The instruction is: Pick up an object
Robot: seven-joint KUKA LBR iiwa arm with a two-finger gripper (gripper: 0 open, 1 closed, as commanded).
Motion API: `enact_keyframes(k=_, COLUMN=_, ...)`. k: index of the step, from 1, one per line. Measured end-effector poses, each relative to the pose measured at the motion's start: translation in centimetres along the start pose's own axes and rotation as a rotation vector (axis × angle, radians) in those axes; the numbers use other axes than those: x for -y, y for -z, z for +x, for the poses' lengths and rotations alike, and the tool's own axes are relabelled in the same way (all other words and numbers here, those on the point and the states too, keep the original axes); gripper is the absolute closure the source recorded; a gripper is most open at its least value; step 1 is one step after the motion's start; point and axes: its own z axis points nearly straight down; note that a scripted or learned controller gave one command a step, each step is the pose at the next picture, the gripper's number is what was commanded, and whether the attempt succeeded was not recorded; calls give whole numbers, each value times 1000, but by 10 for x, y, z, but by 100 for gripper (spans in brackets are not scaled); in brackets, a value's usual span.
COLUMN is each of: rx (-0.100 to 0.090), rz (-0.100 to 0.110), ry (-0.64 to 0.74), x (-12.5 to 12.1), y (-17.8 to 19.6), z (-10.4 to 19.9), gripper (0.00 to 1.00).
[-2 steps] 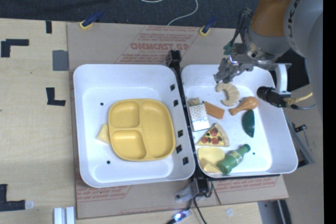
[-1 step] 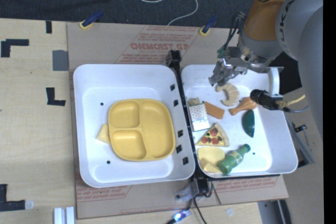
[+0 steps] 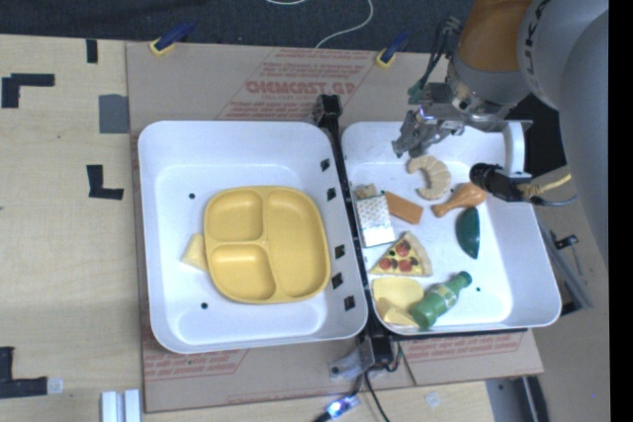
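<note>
Tool (image 3: 415,139) position is low over the far part of the right bin (image 3: 524,306), just beside a tan croissant-shaped piece (image 3: 432,174); whether its fingers are open or closed cannot be told, and nothing is seen between them. Near it in this bin lie an orange drumstick (image 3: 461,200), an orange wedge (image 3: 403,207), a dark green leaf-shaped piece (image 3: 469,232), a pizza slice (image 3: 404,256) and a green bottle (image 3: 439,300). The left bin (image 3: 158,212) on the tabletop (image 3: 59,232) holds a yellow divided plate (image 3: 267,243).
</note>
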Motion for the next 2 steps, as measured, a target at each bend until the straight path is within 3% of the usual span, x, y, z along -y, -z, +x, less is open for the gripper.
enact_keyframes(k=2, rx=0, rz=-1, ry=0, x=-3, y=1, z=-16, gripper=100)
